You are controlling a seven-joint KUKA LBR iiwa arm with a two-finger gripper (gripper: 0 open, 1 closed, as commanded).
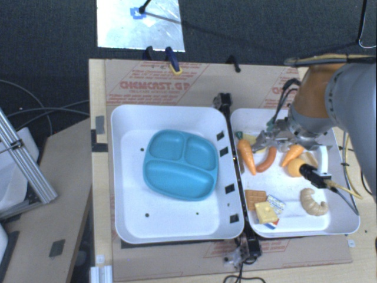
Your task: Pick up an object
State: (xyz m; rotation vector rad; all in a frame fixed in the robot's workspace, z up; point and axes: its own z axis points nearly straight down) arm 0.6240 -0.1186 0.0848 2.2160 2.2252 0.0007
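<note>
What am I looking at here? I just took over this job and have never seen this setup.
One camera looks down at a slant on two white bins. The left bin holds a blue divided plate. The right bin holds toy food: a carrot, a sausage, a croissant, a cracker and more. The grey arm with an orange band reaches in from the right. Its pincer hangs low over the carrot and sausage; I cannot tell whether it grips anything.
</note>
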